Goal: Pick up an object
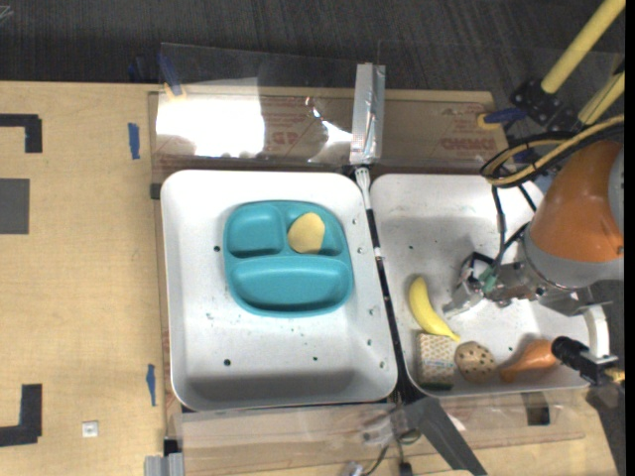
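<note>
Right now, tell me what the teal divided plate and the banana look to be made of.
Teal divided plate: probably moulded plastic, smooth with a soft sheen, uniform colour, rounded compartment walls.
Banana: likely a plastic or foam toy; even yellow, no visible blemishes, though real fruit can't be ruled out at this distance.

left bin (198, 355): smooth white plastic, slight sheen
divided plate (288, 281): teal plastic, matt
banana (427, 310): smooth yellow
bench (79, 266): pale wood, matt

I see two white bins side by side, the left one (189, 266) touching the right one (427, 216), on a wooden bench (69, 296). Blue tape (133, 139) and black corner marks (30, 132) sit far left; a clear plastic sheet (248, 117) lies beyond the bins.
</note>
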Tool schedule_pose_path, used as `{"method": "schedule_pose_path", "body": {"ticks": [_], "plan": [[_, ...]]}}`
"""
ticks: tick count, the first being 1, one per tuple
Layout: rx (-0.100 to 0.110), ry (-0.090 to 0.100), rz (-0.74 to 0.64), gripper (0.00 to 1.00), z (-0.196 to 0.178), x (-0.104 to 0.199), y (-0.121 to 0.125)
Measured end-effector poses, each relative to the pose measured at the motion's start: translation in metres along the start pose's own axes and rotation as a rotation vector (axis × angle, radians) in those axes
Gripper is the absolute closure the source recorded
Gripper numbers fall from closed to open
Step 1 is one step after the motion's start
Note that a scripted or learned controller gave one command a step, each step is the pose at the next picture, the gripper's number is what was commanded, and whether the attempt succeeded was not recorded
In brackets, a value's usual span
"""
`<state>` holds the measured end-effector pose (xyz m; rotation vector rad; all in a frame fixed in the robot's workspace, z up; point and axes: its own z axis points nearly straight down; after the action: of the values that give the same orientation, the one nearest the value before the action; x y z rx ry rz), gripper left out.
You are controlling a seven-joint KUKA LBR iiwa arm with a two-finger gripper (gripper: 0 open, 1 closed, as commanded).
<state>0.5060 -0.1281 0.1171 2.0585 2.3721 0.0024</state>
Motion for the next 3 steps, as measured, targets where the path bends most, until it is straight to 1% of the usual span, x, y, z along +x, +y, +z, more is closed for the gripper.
{"method": "schedule_pose_path", "body": {"ticks": [1,2,3], "plan": [[-0.010,-0.007,-0.209,0.00,0.028,0.002,0.064],[-0.005,-0.003,0.024,0.00,0.030,-0.009,0.094],[-0.010,-0.005,0.023,1.00,0.019,-0.009,0.095]]}}
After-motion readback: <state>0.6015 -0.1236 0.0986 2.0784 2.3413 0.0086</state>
